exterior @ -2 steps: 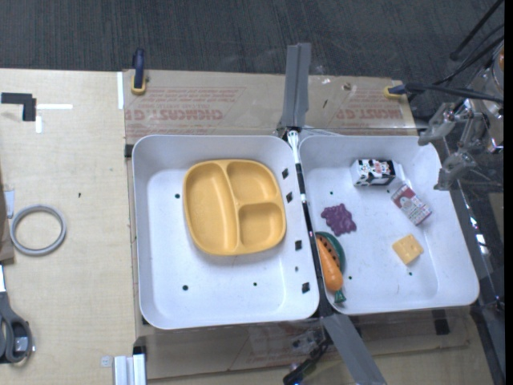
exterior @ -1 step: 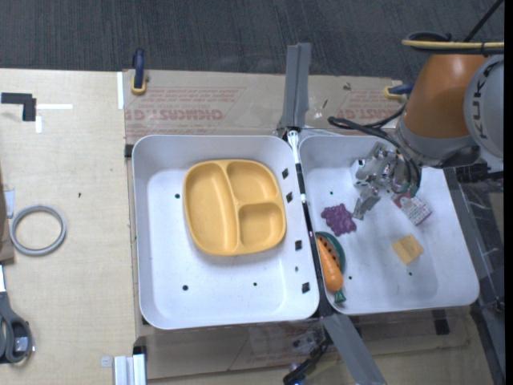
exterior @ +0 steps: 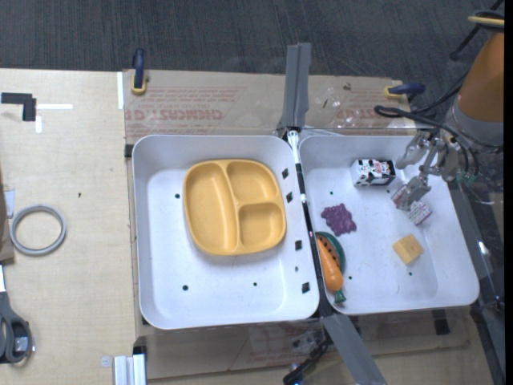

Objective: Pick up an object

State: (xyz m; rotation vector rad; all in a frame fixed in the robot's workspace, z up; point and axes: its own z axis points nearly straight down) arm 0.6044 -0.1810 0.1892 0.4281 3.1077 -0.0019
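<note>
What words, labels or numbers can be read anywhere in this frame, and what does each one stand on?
No text here can be quoted with confidence.
Cardboard sheet behind the bins: red printed lettering, seemingly reversed or upside down, too blurred to read.
Black-and-white box in the right bin: patterned print, too small to read.
Small tag at the gripper: print, if any, unreadable.

Right bin holds the candidates. Black-and-white cow-print box lies near the back edge, centre. Purple grape cluster flat, left of centre. Orange carrot with green tip, lengthwise along the left wall, resting on a dark green round piece. Tan cheese-like block right of centre, toward the front.
</note>
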